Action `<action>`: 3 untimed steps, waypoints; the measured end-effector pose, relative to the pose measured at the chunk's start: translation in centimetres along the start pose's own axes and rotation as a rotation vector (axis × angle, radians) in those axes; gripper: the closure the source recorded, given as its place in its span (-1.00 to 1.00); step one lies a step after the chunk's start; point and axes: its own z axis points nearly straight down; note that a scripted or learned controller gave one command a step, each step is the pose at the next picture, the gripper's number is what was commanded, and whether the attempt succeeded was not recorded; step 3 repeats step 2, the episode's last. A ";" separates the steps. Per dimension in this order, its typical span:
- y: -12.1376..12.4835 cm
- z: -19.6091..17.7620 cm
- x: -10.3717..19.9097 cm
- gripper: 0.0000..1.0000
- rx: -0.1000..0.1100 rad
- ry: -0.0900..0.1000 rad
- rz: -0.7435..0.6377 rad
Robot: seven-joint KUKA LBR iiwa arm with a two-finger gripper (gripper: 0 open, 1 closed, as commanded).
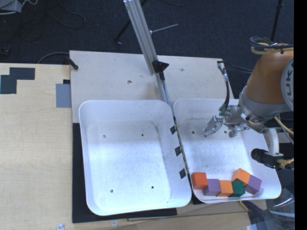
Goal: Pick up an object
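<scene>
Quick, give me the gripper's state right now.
Gripper: above the right bin, nothing seen between its fingers; open or shut cannot be told.

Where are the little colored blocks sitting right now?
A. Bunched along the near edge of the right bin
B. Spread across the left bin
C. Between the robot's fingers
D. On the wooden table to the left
A: the blocks lie in a cluster at the near edge of the right bin, while the gripper hangs above that bin's far part, away from them.
</scene>
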 end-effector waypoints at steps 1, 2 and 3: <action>0.0 -1.0 -0.1 1.00 0.001 0.000 0.004; -3.8 1.7 -2.1 1.00 0.006 0.001 -0.005; -3.8 1.7 -2.1 1.00 0.006 0.001 -0.005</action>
